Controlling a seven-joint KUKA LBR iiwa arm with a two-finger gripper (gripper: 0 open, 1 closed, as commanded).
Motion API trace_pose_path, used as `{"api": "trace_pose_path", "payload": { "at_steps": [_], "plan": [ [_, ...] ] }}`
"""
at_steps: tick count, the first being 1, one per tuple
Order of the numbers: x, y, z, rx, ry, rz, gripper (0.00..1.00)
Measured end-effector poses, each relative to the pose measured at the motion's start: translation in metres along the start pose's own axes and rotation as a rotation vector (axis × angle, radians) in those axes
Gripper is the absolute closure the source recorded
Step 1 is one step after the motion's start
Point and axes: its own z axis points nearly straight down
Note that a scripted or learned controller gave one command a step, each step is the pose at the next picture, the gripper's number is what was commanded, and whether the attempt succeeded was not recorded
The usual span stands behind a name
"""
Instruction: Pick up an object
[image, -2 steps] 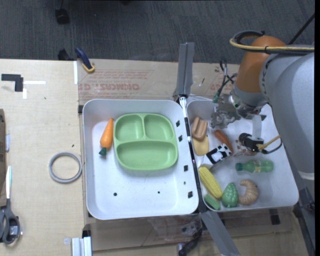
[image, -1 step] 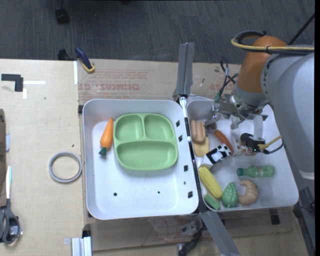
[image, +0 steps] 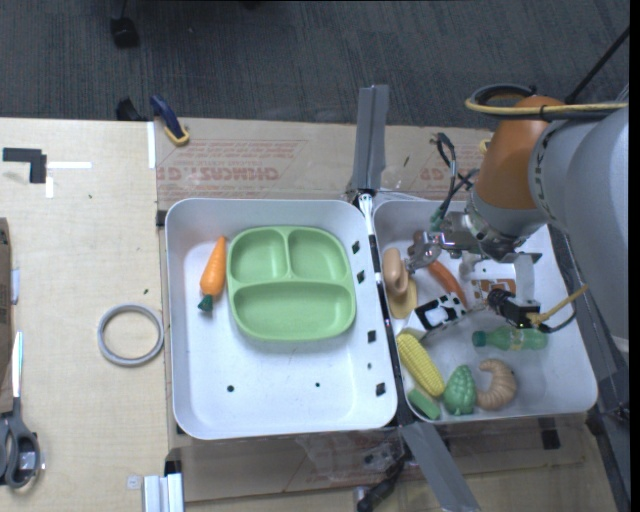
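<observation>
Approach step: the gripper (image: 455, 262) is hovering low in the right white bin (image: 570, 395), directly above a small orange carrot-shaped toy (image: 447, 280). Finger state cannot be told; next move calls for a confirmed closure on the toy before lifting.

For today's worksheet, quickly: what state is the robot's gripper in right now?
Gripper: low in the right bin, over the toys; open or shut cannot be told.
</observation>
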Motion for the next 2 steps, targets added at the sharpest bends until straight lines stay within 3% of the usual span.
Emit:
{"api": "trace_pose_path", "payload": {
  "at_steps": [1,2],
  "plan": [
    [-0.001,0.000,-0.009,0.000,-0.001,0.000,1.00],
    [0.070,0.028,-0.100,-0.001,0.001,0.118,1.00]
  ]
}}
